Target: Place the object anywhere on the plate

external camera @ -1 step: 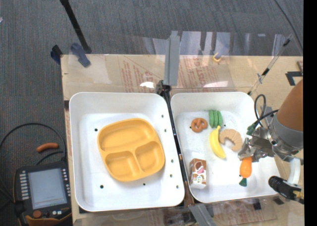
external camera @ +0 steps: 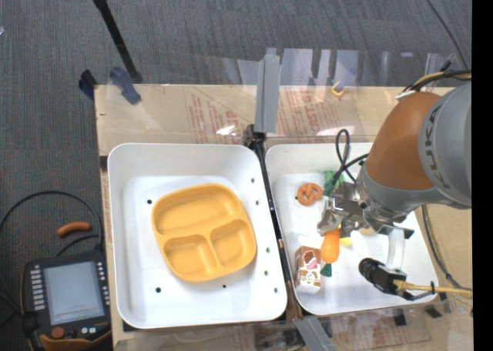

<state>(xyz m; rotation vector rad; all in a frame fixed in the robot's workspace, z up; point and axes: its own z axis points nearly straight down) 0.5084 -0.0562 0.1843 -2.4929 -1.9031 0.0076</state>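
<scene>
A yellow-orange plate (external camera: pixel 203 231) with three compartments lies in the left bin (external camera: pixel 127 188). My gripper (external camera: pixel 336 224) hangs over the middle of the right bin (external camera: pixel 289 158). An orange toy carrot (external camera: pixel 330 248) with a green tip sits directly under the gripper, its upper end touching it. Whether the carrot is gripped is hidden by the wrist. A brown pretzel (external camera: pixel 310 193) lies to the upper left of the gripper. A small carton (external camera: pixel 308 268) stands to the lower left of the carrot.
A green item (external camera: pixel 331 181) peeks out beside the pretzel, partly behind the wrist. A divider wall (external camera: pixel 271 211) separates the two bins. A teach pendant (external camera: pixel 68 292) rests on the floor to the left of the bench.
</scene>
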